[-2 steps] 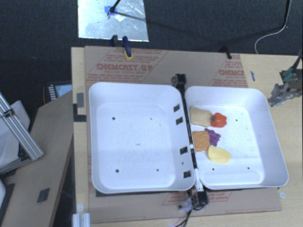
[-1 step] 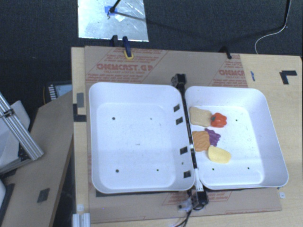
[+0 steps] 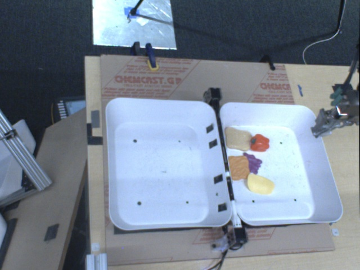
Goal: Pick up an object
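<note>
The yellow piece (image 3: 260, 184) lies long axis left-right; the tool's (image 3: 325, 125) state I cannot tell.

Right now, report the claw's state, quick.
Claw: at the right bin's outer edge, away from the objects; open or shut cannot be told.

2 shallow white plastic bins sit side by side on a brown cardboard sheet (image 3: 185, 72) printed with red lettering, which lies on a pale wooden bench (image 3: 67, 151). The left white bin (image 3: 160, 162) touches the right white bin (image 3: 315, 167) along a black clipped seam (image 3: 221, 151). Beyond the bench, a shiny silver square sheet (image 3: 134, 14) lies on dark carpet (image 3: 253, 16). A grey aluminium rail (image 3: 19, 151) slants at the left edge.
</note>
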{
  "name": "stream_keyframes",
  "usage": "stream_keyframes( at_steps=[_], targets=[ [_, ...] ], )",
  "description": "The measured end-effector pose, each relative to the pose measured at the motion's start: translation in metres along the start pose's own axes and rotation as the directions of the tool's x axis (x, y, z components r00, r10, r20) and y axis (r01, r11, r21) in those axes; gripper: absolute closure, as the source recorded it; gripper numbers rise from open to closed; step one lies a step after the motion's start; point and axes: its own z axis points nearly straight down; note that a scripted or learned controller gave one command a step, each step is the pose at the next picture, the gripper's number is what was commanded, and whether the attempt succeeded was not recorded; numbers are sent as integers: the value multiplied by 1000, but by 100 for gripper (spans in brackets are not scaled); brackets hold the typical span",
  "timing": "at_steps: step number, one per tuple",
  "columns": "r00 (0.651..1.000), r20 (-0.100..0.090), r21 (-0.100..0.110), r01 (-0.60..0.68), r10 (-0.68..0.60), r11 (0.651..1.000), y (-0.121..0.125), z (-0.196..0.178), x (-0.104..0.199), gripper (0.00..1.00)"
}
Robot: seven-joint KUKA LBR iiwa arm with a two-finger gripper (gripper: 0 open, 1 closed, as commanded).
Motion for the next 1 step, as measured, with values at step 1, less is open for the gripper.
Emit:
stream_keyframes(
  at_steps=[1],
  targets=[
    [1000,1,-11,2,-2,1000,-5,-31,97,100]
  ],
)
